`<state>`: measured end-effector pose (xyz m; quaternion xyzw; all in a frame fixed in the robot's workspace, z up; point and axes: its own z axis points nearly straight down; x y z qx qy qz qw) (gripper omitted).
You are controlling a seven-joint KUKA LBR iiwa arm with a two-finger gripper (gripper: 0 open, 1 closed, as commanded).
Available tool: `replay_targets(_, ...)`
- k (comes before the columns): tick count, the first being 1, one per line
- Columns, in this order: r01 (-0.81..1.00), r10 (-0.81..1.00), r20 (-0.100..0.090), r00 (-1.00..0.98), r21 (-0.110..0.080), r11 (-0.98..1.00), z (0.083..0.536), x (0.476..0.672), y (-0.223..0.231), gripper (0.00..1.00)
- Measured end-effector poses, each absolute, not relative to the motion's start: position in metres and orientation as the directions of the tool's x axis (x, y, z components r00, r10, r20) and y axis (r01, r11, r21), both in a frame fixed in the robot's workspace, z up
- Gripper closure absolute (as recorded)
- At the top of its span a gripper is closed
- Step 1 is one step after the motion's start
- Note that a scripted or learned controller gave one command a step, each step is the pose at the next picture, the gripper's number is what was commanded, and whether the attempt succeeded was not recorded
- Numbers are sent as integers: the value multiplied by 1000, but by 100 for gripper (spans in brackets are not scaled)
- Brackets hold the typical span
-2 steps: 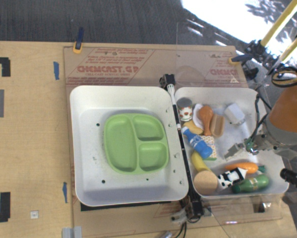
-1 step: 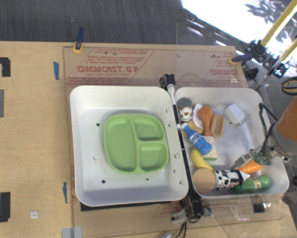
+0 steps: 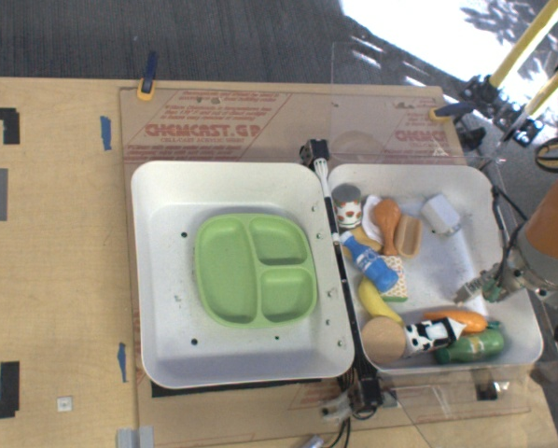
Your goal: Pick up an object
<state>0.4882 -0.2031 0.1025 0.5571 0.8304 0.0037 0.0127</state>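
Scanning left to right: green divided plate [image 3: 257,271] alone in the left bin [image 3: 158,250]; right bin [image 3: 512,250] holds the candidates, with blue bottle [image 3: 372,264], banana [image 3: 376,299], carrot [image 3: 458,322] and green bottle [image 3: 467,346] crowded at the near wall. Gripper [image 3: 489,287] sits low just above the carrot; cannot tell its state. Risk, as judged: clutter means a nudge or a double grab, or a round toy slipping away.

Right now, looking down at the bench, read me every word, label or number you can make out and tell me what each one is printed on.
"CHEMCAST. GP", roughly as it reads, in red: on the brown protective sheet behind the left white bin.
Same red brand, cut off and blurred: on the sheet's right end, behind the right white bin.
Smaller red lines above each brand: too small to read.
Toys in the right bin: no readable text.
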Motion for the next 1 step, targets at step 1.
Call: replay_targets(1,945,945,2,-326,11,326,188,550,-61,100)
